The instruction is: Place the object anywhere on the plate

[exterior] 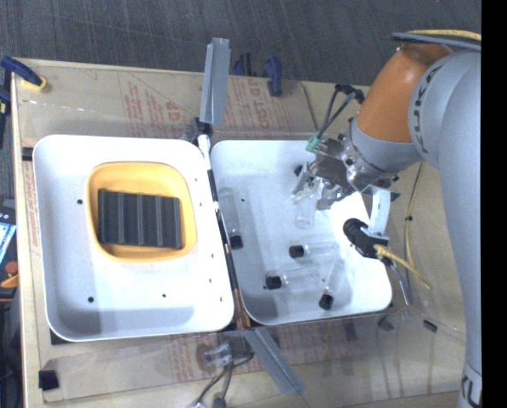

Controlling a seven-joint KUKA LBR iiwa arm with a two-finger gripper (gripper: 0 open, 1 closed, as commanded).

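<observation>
Fingers of the gripper [314, 195], set slightly apart over the far part of the right bin [261, 164], are seen around what seems a clear vial [305, 213], though a grip cannot be confirmed; transfer to the yellow plate [141, 175] in the left bin [62, 228] is judged not yet done.

Robot lab — clamped plywood bench [134, 100], white bins [58, 228]
</observation>
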